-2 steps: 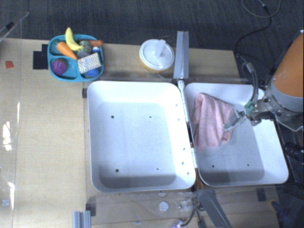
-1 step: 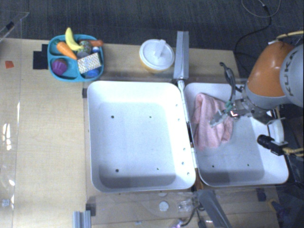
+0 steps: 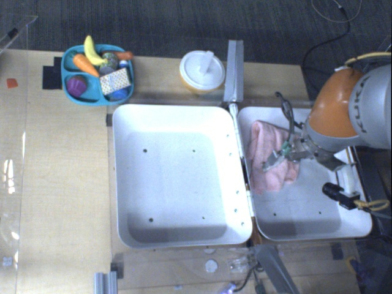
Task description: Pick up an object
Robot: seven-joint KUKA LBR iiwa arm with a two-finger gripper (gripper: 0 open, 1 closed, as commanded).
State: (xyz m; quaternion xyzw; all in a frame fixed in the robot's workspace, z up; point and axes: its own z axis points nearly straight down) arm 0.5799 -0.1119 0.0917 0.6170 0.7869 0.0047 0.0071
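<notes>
Camera view, from above the bench at a slant: the grey arm [image 3: 358, 106], with its orange band above the wrist, reaches in from the right over the right bin [image 3: 306, 222], one of two shallow white bins set side by side on a pale wooden bench [image 3: 55, 182]. Its gripper [image 3: 277, 158] is down on a crumpled pink cloth [image 3: 266, 155], which lies in the left half of that bin, near the wall shared with the neighbouring bin, its upper end towards the far rim. The gripper's tip sits over the cloth's right-hand part, but the slim, dark fingers blur into the folds, so how far apart they stand, and whether any cloth is caught between them, cannot be told. Dark cables loop up from the wrist above the cloth. The left bin [image 3: 177, 176] shows a bare white floor marked with a few small dark dots. Beyond the bins, at the far edge of the bench, a white lidded cup [image 3: 202, 70] with a yellowish rim stands just beside a grey upright post [image 3: 233, 72], which rises at the seam between the two bins. Well to the left, a blue divided tray [image 3: 96, 75] holds toy food: a yellow banana [image 3: 92, 51], an orange carrot [image 3: 84, 64], a purple piece [image 3: 77, 86] and a patterned block [image 3: 116, 81].
</notes>
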